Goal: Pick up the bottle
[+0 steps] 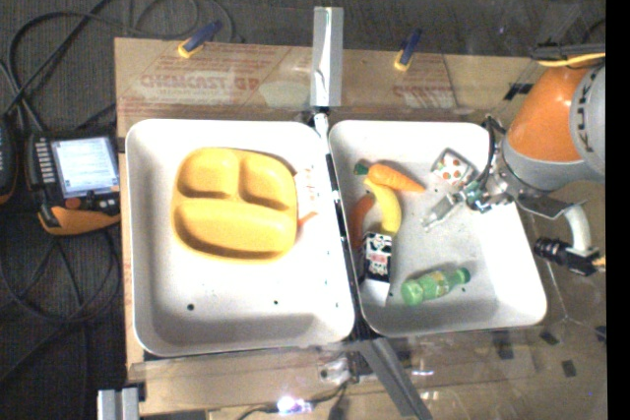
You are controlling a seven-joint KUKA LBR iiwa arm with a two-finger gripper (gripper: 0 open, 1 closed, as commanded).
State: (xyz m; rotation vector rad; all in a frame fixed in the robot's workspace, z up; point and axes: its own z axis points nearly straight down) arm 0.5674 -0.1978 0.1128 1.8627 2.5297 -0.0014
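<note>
Camera view, looking down on both bins: still sitting at the very start of this one, nothing grabbed yet. Green bottle (433,284) lying on its side near the front of the right bin (522,300), cap end pointing right, untouched and well apart from the gripper (445,206). Gripper hovering over the middle-right of that bin, further back than the bottle, fingers looking spread with nothing between them, tips pointing down-left toward the bare bin floor. Sharing the bin: a carrot (394,177) and a banana (388,209) toward the back left, a small dark carton (378,255) just beside the bottle's base end, and a white dice-looking box (452,164) near the back. Left bin (148,310) holding a yellow divided tray (237,203), not part of the job. Judging by all that: approach, closing on the bottle and the lift all left to do. Probably needing a shift toward the front of the bin first, while keeping clear of that carton.
</note>
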